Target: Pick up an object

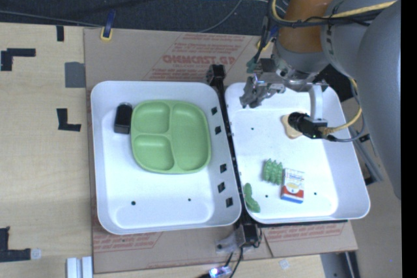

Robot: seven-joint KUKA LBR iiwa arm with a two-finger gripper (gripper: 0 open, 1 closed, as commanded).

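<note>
From above, my gripper (253, 97) hangs over the right bin's (345, 208) eleven o'clock corner; finger spread I can't tell. Descending here risks closing on bare floor. At five o'clock: one green block (273, 170), one small carton (293, 185), one green pod (251, 199).

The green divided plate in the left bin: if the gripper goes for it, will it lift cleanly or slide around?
The green divided plate looks like stiff moulded plastic, so it probably won't flex. It lies flat and wide with a low rim, so a pinch would likely only catch an edge. On the smooth left bin floor it may well slide when nudged.
</note>
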